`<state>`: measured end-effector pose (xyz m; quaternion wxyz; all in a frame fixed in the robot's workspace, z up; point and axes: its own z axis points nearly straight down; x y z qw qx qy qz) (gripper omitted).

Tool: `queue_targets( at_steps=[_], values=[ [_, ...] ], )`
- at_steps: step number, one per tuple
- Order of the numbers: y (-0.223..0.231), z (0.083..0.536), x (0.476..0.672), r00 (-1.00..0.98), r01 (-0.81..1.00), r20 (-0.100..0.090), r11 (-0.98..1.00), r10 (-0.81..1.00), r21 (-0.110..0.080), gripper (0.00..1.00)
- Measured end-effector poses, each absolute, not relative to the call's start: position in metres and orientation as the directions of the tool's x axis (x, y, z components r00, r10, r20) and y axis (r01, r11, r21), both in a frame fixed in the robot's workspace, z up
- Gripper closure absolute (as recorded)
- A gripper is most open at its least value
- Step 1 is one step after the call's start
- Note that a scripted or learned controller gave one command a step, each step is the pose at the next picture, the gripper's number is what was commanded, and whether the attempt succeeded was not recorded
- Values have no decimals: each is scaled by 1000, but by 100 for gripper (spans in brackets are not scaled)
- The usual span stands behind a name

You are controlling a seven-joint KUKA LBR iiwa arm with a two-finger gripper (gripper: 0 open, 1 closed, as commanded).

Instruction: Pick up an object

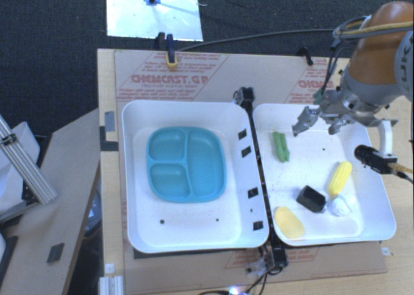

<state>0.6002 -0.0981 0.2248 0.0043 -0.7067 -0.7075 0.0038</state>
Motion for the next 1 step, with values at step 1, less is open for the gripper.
queue_targets(
  at_steps=[1],
  values=[
    [-98,232,603,-3,1000,0,3,1000,1,0]
  ],
)
